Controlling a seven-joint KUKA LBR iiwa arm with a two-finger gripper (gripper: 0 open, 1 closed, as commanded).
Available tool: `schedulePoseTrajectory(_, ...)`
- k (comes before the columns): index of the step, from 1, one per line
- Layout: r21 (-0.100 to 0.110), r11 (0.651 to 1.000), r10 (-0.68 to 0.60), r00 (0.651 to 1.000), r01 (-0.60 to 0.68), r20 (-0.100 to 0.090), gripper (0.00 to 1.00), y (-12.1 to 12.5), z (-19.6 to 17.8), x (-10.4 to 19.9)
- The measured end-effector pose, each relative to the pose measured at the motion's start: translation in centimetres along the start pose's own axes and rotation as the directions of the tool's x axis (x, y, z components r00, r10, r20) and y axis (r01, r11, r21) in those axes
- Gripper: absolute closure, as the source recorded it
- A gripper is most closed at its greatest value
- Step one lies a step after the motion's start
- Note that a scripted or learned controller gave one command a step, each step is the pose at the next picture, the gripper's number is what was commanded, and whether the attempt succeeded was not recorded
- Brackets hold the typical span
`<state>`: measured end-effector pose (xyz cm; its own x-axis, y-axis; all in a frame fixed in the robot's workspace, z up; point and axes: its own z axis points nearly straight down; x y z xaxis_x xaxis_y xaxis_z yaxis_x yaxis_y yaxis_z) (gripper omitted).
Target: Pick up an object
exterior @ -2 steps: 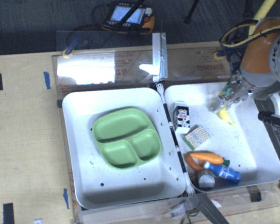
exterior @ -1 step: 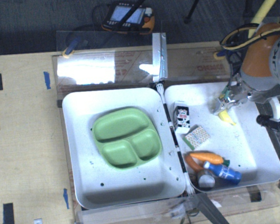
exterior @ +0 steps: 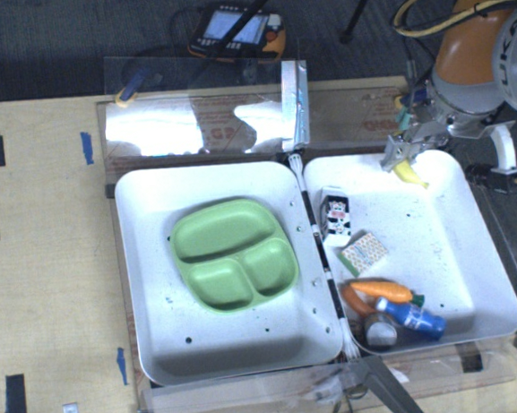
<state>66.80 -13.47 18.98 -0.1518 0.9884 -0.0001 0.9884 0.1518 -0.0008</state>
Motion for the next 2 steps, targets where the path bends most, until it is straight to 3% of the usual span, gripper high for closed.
schedulePoseTrajectory(1,0.033,0.994,-0.108,0.994,0.108,-0.013,1.0,-0.5,10.0,2.8)
schedulePoseTrajectory(2,0.001,1.0,-0.029,1.0,0.029,0.0,1.0,-0.7,0.8,8.6)
